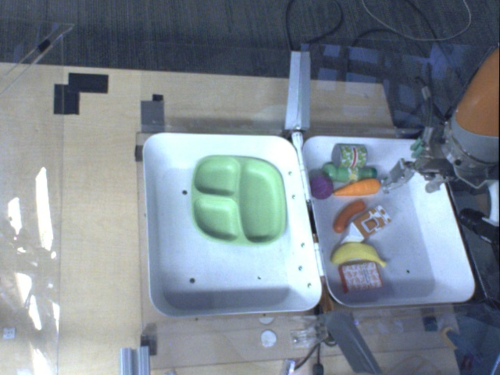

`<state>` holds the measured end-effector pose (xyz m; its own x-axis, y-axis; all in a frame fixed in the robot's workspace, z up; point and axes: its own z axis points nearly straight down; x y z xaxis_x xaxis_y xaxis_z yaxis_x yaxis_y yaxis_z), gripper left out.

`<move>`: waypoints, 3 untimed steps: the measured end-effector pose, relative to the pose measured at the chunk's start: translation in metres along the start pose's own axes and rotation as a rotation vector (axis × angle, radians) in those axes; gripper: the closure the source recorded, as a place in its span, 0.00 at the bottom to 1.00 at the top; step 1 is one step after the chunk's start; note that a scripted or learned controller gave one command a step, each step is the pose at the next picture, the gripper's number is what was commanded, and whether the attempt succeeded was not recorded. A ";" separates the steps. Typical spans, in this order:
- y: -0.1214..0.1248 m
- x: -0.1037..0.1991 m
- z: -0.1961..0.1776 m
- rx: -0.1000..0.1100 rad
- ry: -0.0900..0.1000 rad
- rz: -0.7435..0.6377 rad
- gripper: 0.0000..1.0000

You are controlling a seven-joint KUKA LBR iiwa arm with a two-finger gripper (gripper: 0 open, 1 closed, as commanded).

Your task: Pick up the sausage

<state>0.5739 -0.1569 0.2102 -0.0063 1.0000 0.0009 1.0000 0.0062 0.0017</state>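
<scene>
**Lining up on the sausage**

The small reddish-brown sausage (348, 216) lay tilted in the right shallow white bin (449, 276), just below the orange carrot (357, 187) and touching a small printed carton (374, 222). The claw (408, 169) hovered near the bin's upper right; whether it was released or clenched could not be told. A good approach would likely descend across the sausage's narrow width, avoiding both neighbours.

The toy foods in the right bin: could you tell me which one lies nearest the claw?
The carrot: its orange tip points toward the claw, closer than the sausage or the banana.
</scene>
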 end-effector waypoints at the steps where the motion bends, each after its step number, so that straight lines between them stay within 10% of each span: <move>1: -0.026 0.056 0.074 0.001 0.000 -0.027 0.00; 2: -0.068 0.052 0.116 -0.004 -0.001 -0.028 0.00; 3: -0.066 0.054 0.106 -0.007 0.001 -0.030 1.00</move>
<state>0.5078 -0.1034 0.1044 -0.0366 0.9993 0.0020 0.9993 0.0365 0.0088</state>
